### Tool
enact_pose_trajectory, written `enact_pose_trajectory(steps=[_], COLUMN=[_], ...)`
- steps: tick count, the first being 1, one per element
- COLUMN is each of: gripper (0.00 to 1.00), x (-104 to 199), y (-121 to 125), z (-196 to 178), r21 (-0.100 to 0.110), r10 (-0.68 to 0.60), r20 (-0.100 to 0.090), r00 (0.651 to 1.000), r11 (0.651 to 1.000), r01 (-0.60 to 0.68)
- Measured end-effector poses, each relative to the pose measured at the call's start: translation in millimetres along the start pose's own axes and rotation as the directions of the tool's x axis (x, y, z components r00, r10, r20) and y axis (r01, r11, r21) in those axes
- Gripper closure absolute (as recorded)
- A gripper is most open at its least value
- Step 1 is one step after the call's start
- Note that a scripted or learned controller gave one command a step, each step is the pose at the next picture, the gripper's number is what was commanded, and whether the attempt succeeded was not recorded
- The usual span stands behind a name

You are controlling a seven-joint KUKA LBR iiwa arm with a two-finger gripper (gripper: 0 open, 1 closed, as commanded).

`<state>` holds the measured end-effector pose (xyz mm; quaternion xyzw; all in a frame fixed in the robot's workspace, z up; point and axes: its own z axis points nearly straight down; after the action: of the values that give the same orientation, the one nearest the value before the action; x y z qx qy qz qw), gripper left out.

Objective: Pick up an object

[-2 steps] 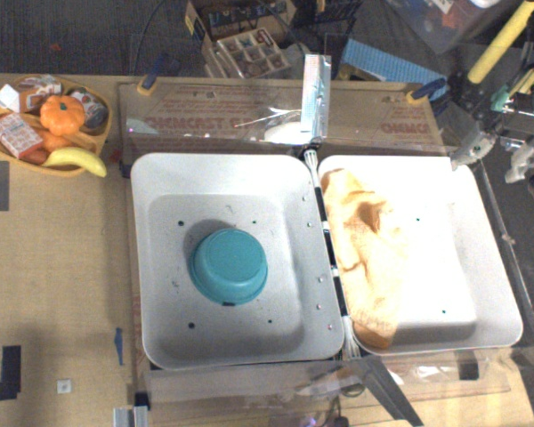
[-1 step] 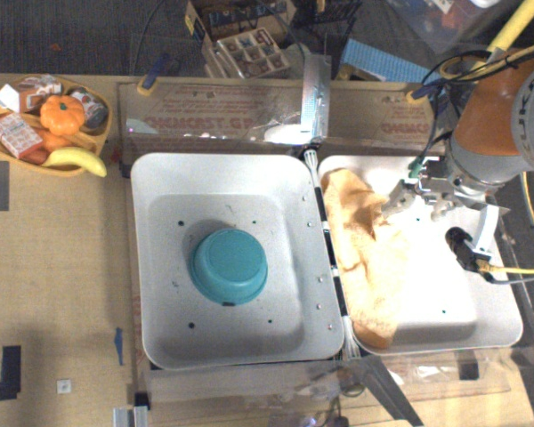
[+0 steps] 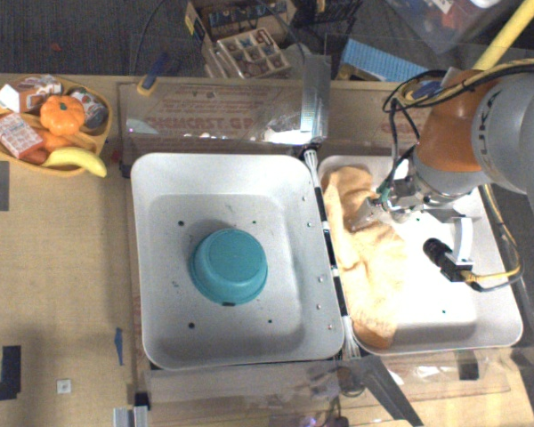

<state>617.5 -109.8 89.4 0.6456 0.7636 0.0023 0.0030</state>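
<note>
Gripper (image 3: 371, 210) is down in the right bin (image 3: 481, 327), fingertips on the far part of a tan cloth (image 3: 374, 265). Can't tell its grip state; cloth folds hide the tips. Cloth lies crumpled along the right bin's left side, far to near. Teal bowl (image 3: 230, 266) sits upside down mid left bin (image 3: 160, 185). Fruit bowl w/ banana (image 3: 76, 159) & small pumpkin (image 3: 62, 114) far left on bench.

Even, fairly bright overhead light falls across the left bin (image 3: 160, 185), whose white floor shows soft grey shading inside its walls. Above it, clear plastic sheeting (image 3: 285, 127) catches pale glare. The frame is slightly soft and grainy throughout.
</note>
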Motion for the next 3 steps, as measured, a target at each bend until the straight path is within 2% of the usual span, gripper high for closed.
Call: enact_pose_trajectory(steps=[1, 2, 3], gripper=[0.0, 1.0, 0.0], x=[10, 9, 9], y=[-8, -7, -7], z=[0, -12, -12], r21=[-0.002, -0.007, -0.007], r10=[-0.112, -0.109, -0.108], r20=[0.002, 0.001, 0.001], r00=[0.994, 0.994, 0.994], r11=[0.994, 0.994, 0.994], r01=[0.112, 0.109, 0.108])
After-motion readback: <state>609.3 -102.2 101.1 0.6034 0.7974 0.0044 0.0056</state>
